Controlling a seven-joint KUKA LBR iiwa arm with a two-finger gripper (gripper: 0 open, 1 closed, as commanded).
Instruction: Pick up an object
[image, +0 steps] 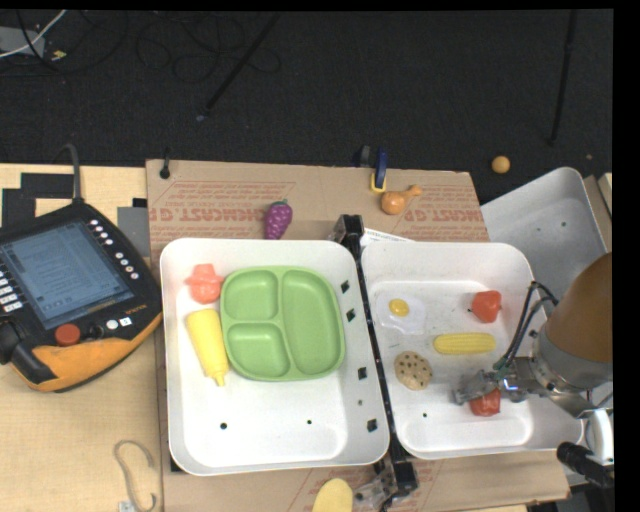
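Gripper (487, 392) is sitting low in the right bin (450, 432), its fingers pinching a small red toy (486, 403). Corn (464, 344) and a cookie (412, 370) are lying nearby.

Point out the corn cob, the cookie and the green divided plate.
corn cob (464, 344), camera view, middle of the cob.
cookie (412, 370), camera view, centre of its top.
green divided plate (280, 322), camera view, ridge between its compartments.

Dark floor (300, 80) with cables, wooden bench (60, 440), cardboard sheet (320, 200)
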